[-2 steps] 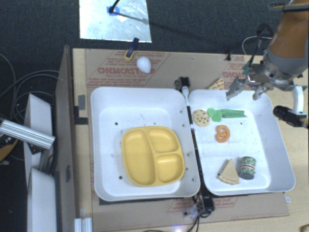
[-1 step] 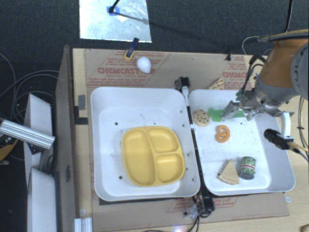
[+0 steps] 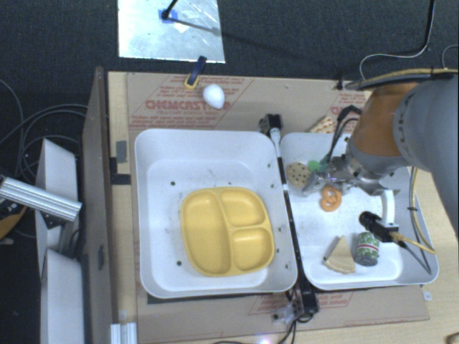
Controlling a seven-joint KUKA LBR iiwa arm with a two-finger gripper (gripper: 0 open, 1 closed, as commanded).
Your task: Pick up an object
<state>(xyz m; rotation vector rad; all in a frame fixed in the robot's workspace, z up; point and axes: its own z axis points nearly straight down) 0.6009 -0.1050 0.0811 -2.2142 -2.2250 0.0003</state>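
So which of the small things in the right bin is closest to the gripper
The orange pretzel-shaped ring, just below the gripper. The round cookie sits slightly farther left; the green can and tan wedge lie near the bin's front.

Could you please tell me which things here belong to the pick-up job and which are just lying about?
Belong to the job:
- gripper
- orange pretzel
- cookie
- green can
- tan wedge
- right bin

Lying about:
- yellow tray in the left bin
- white egg on the cardboard
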